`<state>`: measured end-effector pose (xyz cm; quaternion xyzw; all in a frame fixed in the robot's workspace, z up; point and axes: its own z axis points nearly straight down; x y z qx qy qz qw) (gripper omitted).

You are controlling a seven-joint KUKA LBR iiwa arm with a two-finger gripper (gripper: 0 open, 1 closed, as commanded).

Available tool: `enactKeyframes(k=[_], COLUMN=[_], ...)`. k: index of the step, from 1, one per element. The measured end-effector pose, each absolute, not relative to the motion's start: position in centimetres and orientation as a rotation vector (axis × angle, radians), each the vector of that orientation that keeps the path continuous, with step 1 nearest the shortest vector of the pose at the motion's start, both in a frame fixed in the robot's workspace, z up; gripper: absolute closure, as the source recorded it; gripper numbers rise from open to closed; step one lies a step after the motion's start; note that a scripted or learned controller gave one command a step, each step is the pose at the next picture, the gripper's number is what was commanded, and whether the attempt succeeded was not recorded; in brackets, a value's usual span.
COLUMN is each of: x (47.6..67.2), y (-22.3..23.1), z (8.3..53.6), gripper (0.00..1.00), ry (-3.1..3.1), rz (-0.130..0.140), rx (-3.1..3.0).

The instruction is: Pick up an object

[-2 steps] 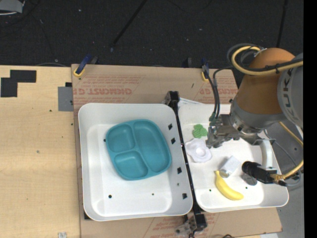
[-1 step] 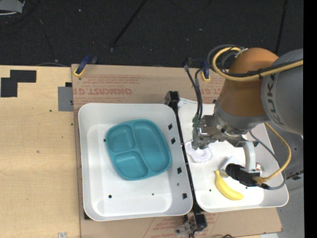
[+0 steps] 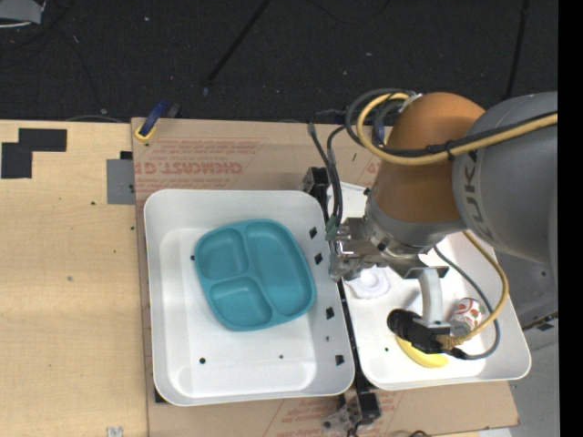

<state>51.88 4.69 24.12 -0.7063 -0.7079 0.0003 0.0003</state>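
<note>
Teal tray [image 3: 253,274] lies flat in left bin [image 3: 173,335], long axis diagonal; jaws' state unclear.

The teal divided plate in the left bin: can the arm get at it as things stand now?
Probably yes. The teal divided plate lies alone and uncovered in the left bin, while the arm hangs over the right bin next to it.

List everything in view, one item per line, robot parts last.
Bins: 2, white, side by side on the bench.
Divided plate: 1, teal, three compartments, in the left-hand bin.
Banana: 1, yellow, right-hand bin near its front edge, partly under a black part.
Small ball: 1, white with orange marks, right-hand bin.
White object: 1, right-hand bin, below the wrist; too unclear to name.
Cardboard: 1 sheet, brown, under the bins.
Arm: 1, grey with orange band, over the right-hand bin.
</note>
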Motion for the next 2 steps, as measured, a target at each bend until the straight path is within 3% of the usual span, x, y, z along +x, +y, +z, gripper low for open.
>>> enactKeyframes(k=[1, 2], x=[49.94, 49.99], y=[10.20, 10.02], z=[22.82, 22.86], gripper=[1.00, 0.00], ry=[-2.224, -2.221], rz=[0.001, 0.002], rx=[-2.217, -2.221])
